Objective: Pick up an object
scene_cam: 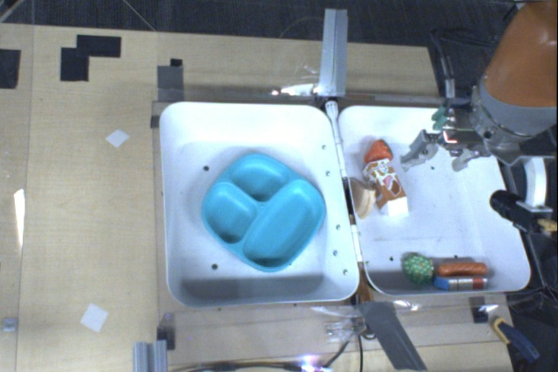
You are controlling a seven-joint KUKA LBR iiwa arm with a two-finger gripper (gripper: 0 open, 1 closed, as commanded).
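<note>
The right bin (453, 222) holds a small figure with an orange cap (380, 163), and a white block (394, 206) and a tan piece (364, 201) lie against it. A green knobbly ball (418, 268) and an orange-red tube (460, 272) lie near that bin's front wall. My gripper (442, 152) hangs over the back of the right bin, just right of the figure. It is open, its two fingers are spread apart, and nothing is between them.
The left bin (187, 144) holds a blue divided plate (264, 211). A metal post (333, 52) stands behind the wall between the two bins. The arm's orange band (526, 48) and wrist cover the right bin's back right corner.
</note>
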